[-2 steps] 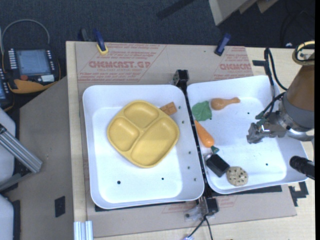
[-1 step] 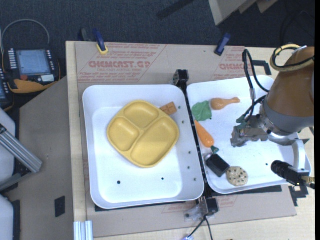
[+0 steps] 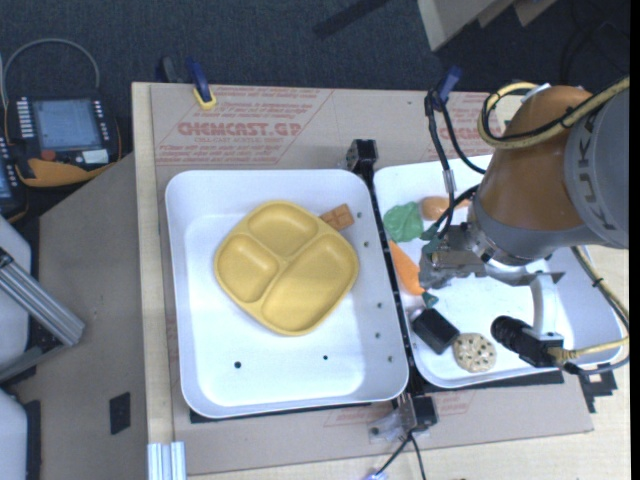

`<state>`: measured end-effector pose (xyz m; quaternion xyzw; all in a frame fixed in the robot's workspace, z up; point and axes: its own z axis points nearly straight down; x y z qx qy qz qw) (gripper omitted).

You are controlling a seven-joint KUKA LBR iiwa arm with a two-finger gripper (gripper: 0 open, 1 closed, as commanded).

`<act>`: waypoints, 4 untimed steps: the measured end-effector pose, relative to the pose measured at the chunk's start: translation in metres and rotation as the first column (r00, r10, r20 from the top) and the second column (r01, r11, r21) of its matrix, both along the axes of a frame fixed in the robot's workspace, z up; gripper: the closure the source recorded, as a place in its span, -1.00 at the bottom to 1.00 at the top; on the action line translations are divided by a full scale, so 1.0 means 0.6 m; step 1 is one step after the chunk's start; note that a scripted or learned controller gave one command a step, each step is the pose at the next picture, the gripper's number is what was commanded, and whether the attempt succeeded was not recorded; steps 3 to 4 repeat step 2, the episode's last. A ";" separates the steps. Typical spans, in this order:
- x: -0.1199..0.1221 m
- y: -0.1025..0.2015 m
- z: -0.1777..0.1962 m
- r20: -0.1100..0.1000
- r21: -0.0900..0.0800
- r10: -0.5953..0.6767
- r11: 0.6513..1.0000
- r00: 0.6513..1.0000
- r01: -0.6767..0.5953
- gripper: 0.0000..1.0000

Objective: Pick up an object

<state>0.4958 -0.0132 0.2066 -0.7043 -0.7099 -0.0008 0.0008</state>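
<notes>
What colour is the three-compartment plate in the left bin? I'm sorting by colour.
Yellow; the divided plastic plate shows best in the camera view.

loose objects (image 3: 405, 220) scattered in right bin (image 3: 590, 313)

A black handheld control pendant with a grey screen (image 3: 62, 133) lies left of the bench — off the board. A blue-and-yellow clamp (image 3: 201, 85) — apparently plastic — grips the board's far edge.

Two white bins seen from above, the arm (image 3: 545, 158) lowered over the right bin (image 3: 590, 313).

A yellow divided plate (image 3: 287, 265) and a small brown block (image 3: 338, 217) are seen in the left bin (image 3: 200, 298); a green item (image 3: 403, 220), an orange carrot-like piece (image 3: 405, 268), a black block (image 3: 434, 330) and a cookie (image 3: 473, 351) are seen beside the gripper (image 3: 445, 263).
</notes>
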 end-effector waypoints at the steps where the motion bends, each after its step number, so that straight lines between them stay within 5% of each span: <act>1: -0.005 0.089 0.022 0.001 -0.002 -0.007 1.000 1.000 0.007 1.00; 2: -0.010 0.176 0.011 -0.001 -0.001 -0.003 1.000 1.000 0.003 1.00; 4: -0.010 0.176 0.011 -0.001 -0.001 -0.003 1.000 1.000 0.003 1.00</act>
